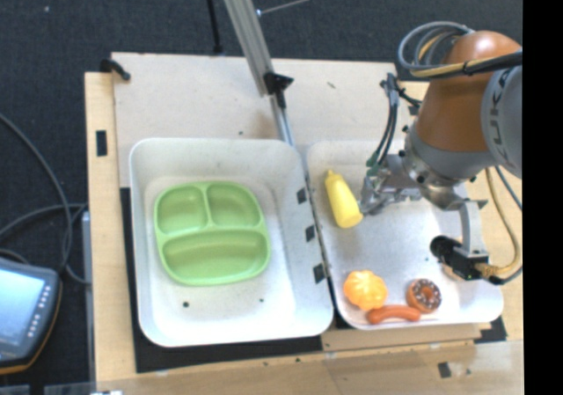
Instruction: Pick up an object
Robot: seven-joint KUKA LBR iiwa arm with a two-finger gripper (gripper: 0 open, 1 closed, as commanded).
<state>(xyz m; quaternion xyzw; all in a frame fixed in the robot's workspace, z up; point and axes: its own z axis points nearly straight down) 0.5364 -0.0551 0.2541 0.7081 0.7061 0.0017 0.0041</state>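
Hanging low over the right bin (457, 235), the gripper (376, 191) sits just beside the yellow bottle (342, 200), at the bottle's right flank. Whether the claw is released or clenched I cannot tell — wrist and cabling mask it from this slant. Nothing is visibly held, so I count no grasp.

The yellow bottle lies on its side in the upper left part of the right bin, near the wall shared with the left bin (149, 296), cap end pointing away from the camera. My reading: it is the likeliest target, being the closest item to the tool.

Other candidates sit along the near rim of the right bin, well apart from the gripper:
- orange fruit (364, 288), a small pumpkin-like shape
- red-orange carrot-like piece (393, 315), touching or nearly touching the fruit
- brown doughnut (425, 295), just right of them

The left bin carries a green divided plate (211, 232), flat and centred — broad and low, a poor fit for a two-finger pinch, I would guess.

Risk as judged: the bottle is round and lying loose, so a side approach may roll it toward the bin wall rather than seat it.
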